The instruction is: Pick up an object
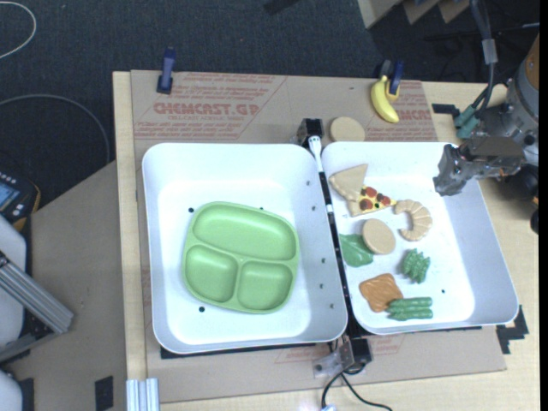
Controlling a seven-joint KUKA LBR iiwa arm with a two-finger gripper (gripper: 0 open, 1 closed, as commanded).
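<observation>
The right bin (479, 229) holds several toy foods: a pizza slice (358, 187), a tan croissant piece (415, 217), a beige round cookie (378, 236), a green leaf (354, 251), a small green tree-like piece (415, 265), an orange nugget (380, 290) and green beans (410, 308). My gripper (449, 178) hangs over the bin's upper right part, to the right of the pizza slice and above the croissant piece. Nothing shows between its fingers.
The left bin (163, 229) holds a green divided tray (241, 257). A toy banana (384, 101) and a beige disc (347, 129) lie on the cardboard behind the bins. A blue clamp (165, 71) sits at the back left.
</observation>
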